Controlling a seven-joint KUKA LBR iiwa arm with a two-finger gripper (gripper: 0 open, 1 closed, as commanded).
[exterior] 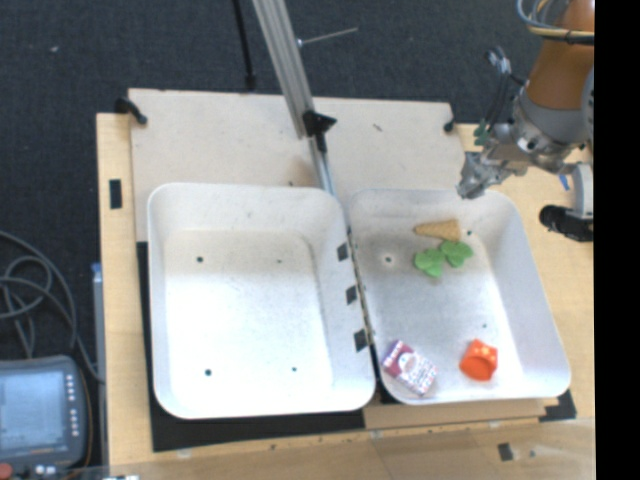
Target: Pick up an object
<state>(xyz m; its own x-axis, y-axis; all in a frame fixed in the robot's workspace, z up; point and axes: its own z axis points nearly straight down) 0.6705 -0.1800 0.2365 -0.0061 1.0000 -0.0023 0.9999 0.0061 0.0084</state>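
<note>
The right bin (530,268) holds four small things: a tan wedge-shaped piece (439,230) at the far side, a green leafy-looking toy (441,258) just nearer than it, an orange cup-like object (479,360) at the near right, and a red-and-white printed packet (409,368) at the near left, its writing too small to read. The gripper (472,185) hangs over the bin's far rim, touching nothing; whether it is wide or narrow cannot be told.

We see two bins side by side, left bin (250,298) beside right bin (520,268), in the right bin a wedge (438,230) at the back, a leafy piece (441,258) just before it, a packet (409,368) and a cup (480,360) at the front, gripper (473,186) above the right bin's back rim.
</note>
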